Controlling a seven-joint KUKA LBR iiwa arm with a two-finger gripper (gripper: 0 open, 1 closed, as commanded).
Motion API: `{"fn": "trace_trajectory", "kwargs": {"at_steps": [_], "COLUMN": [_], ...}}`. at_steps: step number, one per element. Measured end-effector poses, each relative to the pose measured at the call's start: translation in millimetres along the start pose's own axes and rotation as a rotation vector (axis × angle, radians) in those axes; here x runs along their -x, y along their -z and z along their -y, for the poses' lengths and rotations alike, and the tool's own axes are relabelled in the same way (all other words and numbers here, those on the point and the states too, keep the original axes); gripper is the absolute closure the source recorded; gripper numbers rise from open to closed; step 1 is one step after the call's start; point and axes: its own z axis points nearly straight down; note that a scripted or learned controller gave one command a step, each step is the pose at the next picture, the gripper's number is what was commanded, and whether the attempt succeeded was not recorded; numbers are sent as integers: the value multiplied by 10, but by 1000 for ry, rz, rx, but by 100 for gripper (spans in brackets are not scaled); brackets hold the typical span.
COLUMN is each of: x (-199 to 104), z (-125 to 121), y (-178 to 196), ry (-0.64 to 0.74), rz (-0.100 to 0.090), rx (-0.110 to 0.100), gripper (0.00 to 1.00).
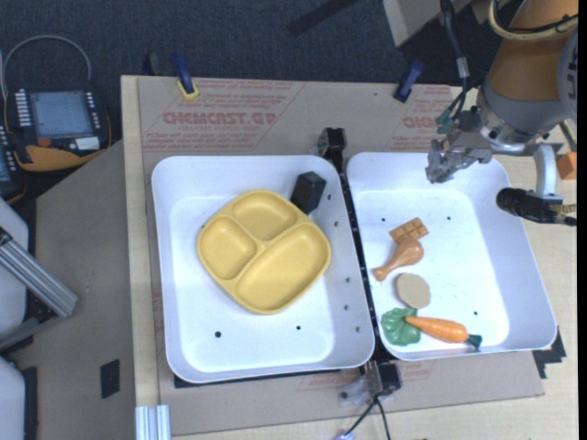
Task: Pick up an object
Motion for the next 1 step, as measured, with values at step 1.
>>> {"fn": "trace_trajectory", "kwargs": {"at_steps": [1], "x": [-473], "z": [138], "y": [-82], "ry": [1], "rz": [0], "rx": [-2], "gripper": [100]}}
